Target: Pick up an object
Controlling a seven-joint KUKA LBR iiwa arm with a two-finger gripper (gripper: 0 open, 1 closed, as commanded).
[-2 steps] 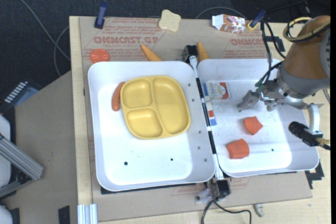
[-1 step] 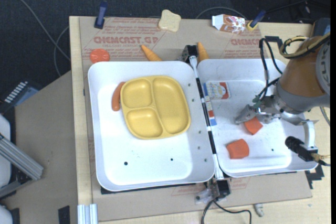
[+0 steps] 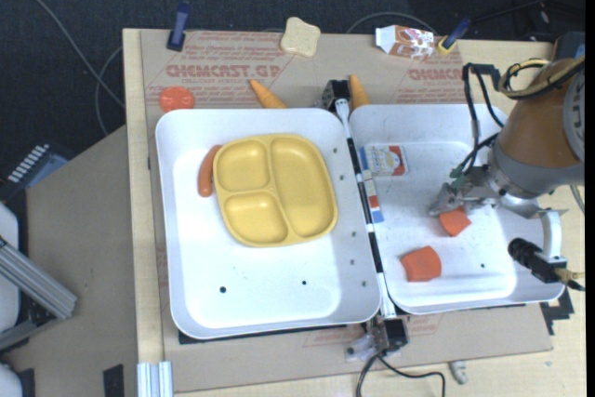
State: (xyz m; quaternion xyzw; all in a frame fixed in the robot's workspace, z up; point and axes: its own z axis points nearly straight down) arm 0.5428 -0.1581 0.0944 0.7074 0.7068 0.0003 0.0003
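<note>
My gripper [image 3: 453, 207] sits in the right bin [image 3: 483, 288], block [image 3: 455, 222] just under it, another block [image 3: 422, 264] nearer front; divided tray [image 3: 275, 189] in left bin [image 3: 270, 302].

Arm [image 3: 558, 121] cut off at right edge; end effector [image 3: 457, 202] overlaps orange block [image 3: 455, 222], contact unclear.

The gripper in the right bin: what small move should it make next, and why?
Probably a short descent onto the small orange block. The gripper sits right at that block's upper edge in the right bin, but the view does not show the block between its fingers. The larger orange piece lies apart, nearer the front wall.
</note>
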